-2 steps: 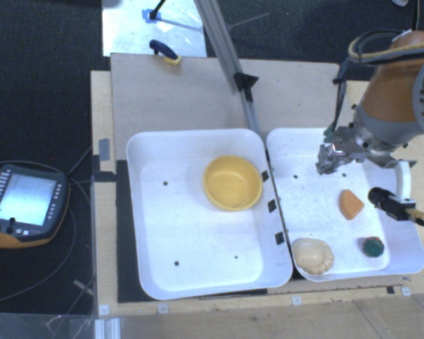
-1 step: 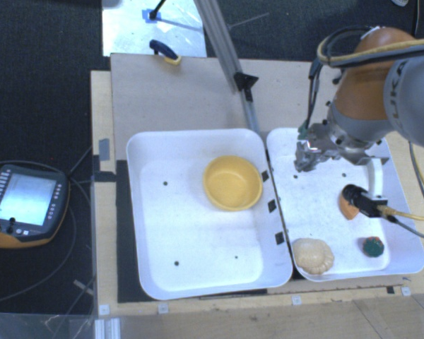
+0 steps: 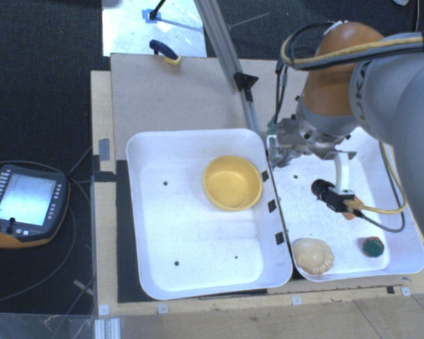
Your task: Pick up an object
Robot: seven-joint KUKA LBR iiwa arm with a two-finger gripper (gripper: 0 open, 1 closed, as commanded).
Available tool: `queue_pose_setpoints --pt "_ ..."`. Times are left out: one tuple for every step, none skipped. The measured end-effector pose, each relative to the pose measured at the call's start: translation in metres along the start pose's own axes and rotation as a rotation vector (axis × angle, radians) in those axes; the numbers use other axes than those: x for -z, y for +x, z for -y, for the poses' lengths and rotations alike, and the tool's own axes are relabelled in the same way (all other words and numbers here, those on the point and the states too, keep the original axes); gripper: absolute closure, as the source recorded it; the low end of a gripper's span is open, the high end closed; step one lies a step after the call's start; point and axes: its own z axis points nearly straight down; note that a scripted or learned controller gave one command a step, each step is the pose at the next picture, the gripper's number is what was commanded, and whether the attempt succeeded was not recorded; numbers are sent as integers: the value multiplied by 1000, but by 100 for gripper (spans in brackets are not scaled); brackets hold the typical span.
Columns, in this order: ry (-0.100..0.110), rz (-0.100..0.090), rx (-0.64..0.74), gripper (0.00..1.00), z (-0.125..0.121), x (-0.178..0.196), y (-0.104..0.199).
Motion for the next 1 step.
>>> queue_pose_setpoints --pt "-1 0 1 100 -9 3 60"
